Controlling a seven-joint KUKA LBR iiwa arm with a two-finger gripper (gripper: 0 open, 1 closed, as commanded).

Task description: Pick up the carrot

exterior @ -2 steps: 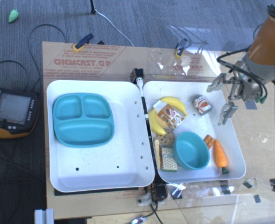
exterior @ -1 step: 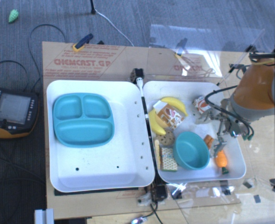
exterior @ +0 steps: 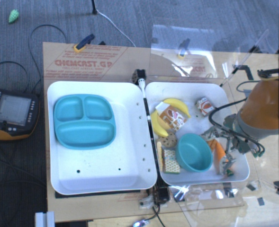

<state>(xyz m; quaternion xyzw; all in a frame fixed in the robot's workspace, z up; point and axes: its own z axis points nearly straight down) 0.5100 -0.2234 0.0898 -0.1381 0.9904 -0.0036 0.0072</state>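
Overhead view: the carrot [exterior: 219,150] lies in the right bin [exterior: 186,88], squeezed between the teal bowl [exterior: 194,152] and the bin's right wall, and my gripper [exterior: 224,148] hangs directly over it at the end of the arm. Whether the gripper is open or closed I cannot tell from this angle. I judge the step best done by lowering straight down, clear of the bowl's rim, and closing across the carrot's width.
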